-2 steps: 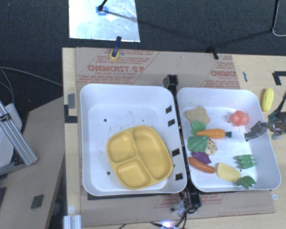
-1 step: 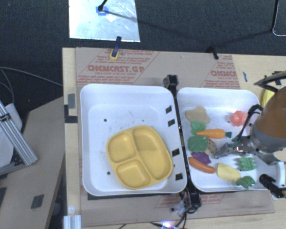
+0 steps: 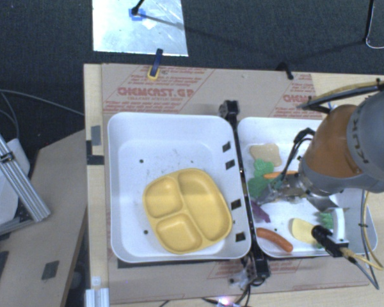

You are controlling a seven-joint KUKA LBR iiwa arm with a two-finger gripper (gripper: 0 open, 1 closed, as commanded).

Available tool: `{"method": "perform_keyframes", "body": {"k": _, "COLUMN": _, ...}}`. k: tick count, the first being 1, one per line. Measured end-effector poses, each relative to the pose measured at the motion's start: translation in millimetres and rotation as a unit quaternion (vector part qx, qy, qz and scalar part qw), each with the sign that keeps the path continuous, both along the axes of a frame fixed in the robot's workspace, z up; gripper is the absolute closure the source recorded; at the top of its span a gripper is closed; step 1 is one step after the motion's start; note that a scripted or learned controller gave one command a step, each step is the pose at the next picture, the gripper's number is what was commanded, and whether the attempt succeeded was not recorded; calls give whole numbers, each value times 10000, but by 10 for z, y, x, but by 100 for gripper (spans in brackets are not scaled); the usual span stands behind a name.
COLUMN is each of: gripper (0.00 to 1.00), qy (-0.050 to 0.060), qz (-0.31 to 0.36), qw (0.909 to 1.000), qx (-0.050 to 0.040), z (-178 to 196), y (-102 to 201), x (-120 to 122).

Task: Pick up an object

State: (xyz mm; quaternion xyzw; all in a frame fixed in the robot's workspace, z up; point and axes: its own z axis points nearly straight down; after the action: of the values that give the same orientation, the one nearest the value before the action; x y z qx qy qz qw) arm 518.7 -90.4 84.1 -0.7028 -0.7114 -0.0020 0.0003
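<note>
The yellow divided plate [image 3: 187,208] lies in the left bin [image 3: 125,133]. Right of the plate, in the right bin [image 3: 256,125], a sausage [image 3: 274,240] lies slantwise — long axis dropping rightward. The gripper [image 3: 280,187] hovers above it among green pieces [image 3: 261,174]; whether it is parted cannot be told.

Red lettering reading "CHEMCAST GP" is printed on the brown protective sheet [image 3: 179,85] covering the bench, near its far edge behind the left bin [image 3: 118,171]; part of the same print is seen at the far right corner, cut off and not fully readable
</note>
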Motion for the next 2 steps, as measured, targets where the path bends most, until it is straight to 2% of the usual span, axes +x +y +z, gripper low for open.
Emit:
{"method": "perform_keyframes", "body": {"k": 1, "gripper": 0, "qy": -14, "qz": -67, "qw": 10000, "qx": -33, "z": 22, "y": -606, "x": 284}}
{"method": "perform_keyframes", "body": {"k": 2, "gripper": 0, "qy": -32, "qz": -52, "qw": 10000, "qx": -41, "z": 19, "y": -1190, "x": 825}}
